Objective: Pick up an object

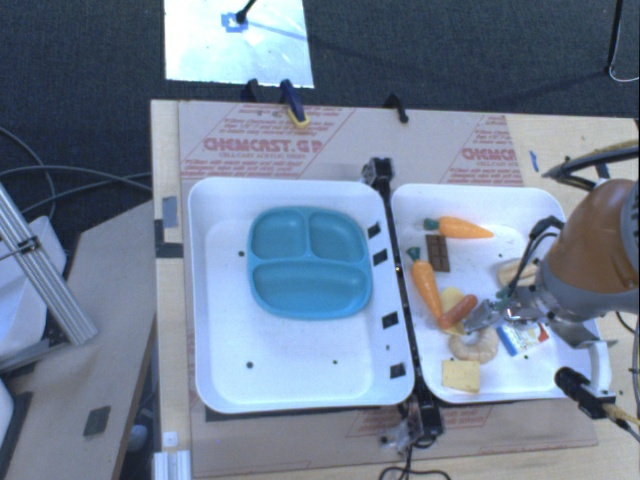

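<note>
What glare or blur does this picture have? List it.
Camera view: strong glare on the shiny panel at top, washing out its surface; both bins bright, the left bin nearly featureless white; the claw and the small items around it look soft; the dark floor lacks detail.

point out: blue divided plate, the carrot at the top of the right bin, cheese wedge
blue divided plate (308, 264): camera view, central ridge.
top carrot (463, 229): camera view, mid-body.
cheese wedge (461, 375): camera view, flat top face.
</note>
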Robot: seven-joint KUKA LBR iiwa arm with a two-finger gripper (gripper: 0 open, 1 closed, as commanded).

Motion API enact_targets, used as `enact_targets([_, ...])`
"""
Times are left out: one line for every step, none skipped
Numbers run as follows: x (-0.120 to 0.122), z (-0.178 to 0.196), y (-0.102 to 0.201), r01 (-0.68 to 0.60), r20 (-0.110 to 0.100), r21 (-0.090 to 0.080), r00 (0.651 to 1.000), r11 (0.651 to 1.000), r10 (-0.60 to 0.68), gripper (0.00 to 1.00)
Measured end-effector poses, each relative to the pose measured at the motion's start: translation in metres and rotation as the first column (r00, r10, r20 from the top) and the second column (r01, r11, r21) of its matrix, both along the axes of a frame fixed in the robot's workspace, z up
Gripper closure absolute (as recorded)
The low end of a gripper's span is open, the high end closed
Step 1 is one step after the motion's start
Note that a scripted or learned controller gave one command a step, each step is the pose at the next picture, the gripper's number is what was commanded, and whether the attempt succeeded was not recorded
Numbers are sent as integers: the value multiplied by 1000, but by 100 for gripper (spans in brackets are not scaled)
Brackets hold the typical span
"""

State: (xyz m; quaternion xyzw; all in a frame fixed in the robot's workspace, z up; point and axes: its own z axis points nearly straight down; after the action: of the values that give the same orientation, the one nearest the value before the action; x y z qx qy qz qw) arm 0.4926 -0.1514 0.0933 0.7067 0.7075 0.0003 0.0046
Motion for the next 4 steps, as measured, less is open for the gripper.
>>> enact_targets([3,-4,-3,2,2,0,1000,1000,-2,0])
enact_targets([5,8,-5,4,13,-7,1000,1000,-4,100])
enact_targets([12,54,-10,-3,-1,4,1000,1000,3,100])
enact_targets([20,102,-18,-3,0,4,1000,1000,3,100])
